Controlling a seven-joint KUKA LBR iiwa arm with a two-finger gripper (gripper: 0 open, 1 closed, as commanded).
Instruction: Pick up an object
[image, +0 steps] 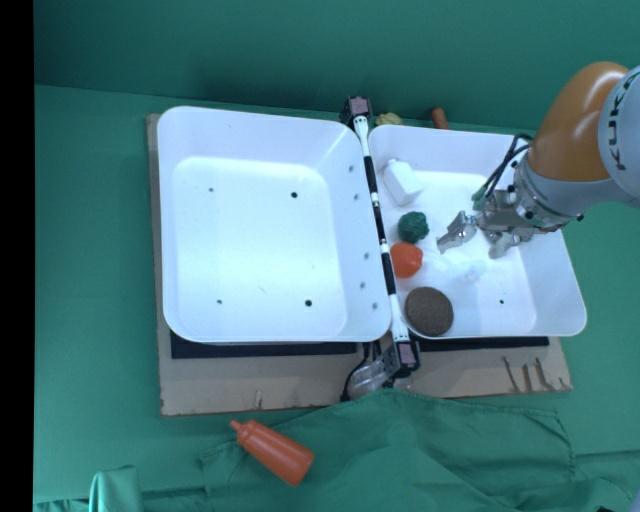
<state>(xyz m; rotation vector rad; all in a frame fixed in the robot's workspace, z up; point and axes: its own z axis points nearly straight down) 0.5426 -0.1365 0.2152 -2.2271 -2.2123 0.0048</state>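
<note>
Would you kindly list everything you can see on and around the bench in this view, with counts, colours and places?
bins: two, white, side by side on the cardboard.
white block: one, right bin, upper left part.
green lumpy object: one, dark green, right bin, below the white block.
orange-red round object: one, right bin, by its left wall.
brown disc: one, right bin, near corner.
clear whitish object: one, faint, right bin, under the gripper; kind unclear.
orange bottle: one, lying on the green cloth in front of the bins.
cardboard: one sheet, brown, beneath the bins.
arm: one, grey with orange band, from the right.
gripper: one, over the right bin.
</note>
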